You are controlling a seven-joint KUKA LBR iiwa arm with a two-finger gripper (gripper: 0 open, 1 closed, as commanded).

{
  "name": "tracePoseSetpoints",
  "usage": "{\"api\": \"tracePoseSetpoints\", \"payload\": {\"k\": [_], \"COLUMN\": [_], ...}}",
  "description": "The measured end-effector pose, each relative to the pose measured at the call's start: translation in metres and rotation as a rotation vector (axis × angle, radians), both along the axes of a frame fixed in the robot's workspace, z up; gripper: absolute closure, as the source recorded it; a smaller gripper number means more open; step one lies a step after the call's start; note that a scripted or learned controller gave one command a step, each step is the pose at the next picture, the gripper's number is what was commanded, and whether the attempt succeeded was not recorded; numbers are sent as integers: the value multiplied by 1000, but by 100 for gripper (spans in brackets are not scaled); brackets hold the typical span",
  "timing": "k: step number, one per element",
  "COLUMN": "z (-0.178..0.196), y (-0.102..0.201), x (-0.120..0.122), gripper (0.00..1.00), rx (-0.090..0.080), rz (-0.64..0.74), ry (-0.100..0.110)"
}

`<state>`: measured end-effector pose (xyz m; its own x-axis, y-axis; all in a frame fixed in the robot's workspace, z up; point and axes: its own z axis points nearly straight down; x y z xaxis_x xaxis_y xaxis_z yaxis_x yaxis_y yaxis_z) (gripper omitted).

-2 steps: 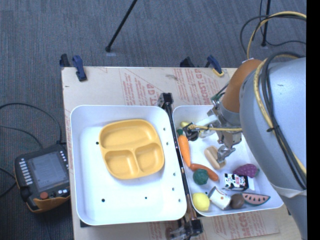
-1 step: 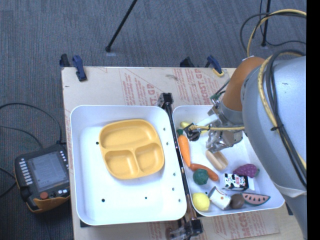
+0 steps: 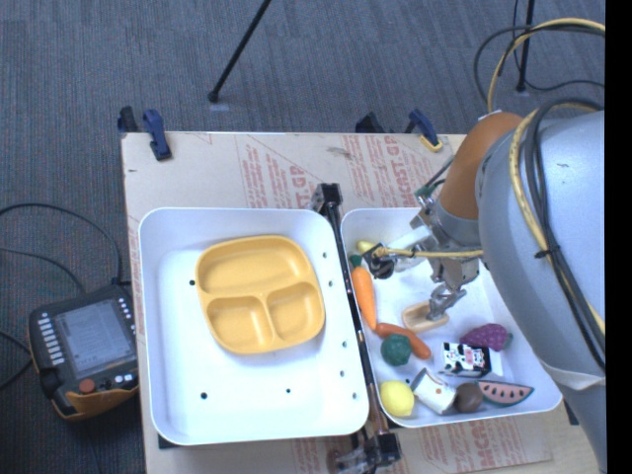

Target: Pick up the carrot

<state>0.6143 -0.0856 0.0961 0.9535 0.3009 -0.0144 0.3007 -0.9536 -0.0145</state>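
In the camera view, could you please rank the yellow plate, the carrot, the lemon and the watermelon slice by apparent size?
1. Yellow plate, largest by far.
2. Carrot.
3. Watermelon slice.
4. Lemon.
The last two look close, so their order is unsure.

Even, soft overhead light fell on the bench, white bins (image 3: 158,265) faintly glaring, shadows shallow, detail slightly soft, colours muted.
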Motion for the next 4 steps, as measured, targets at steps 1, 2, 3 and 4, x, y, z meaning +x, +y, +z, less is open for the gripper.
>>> {"api": "tracePoseSetpoints", "payload": {"k": [1,2,3,4], "z": [92,88,88,88], "y": [34,89,98,104], "x": [-76,-76,-117,-141], "gripper": [0,0,0,0], "rx": [-2,-4,-5,-5], "rz": [-59,2,-61,-74], "ry": [-9,-2,-2,0]}}
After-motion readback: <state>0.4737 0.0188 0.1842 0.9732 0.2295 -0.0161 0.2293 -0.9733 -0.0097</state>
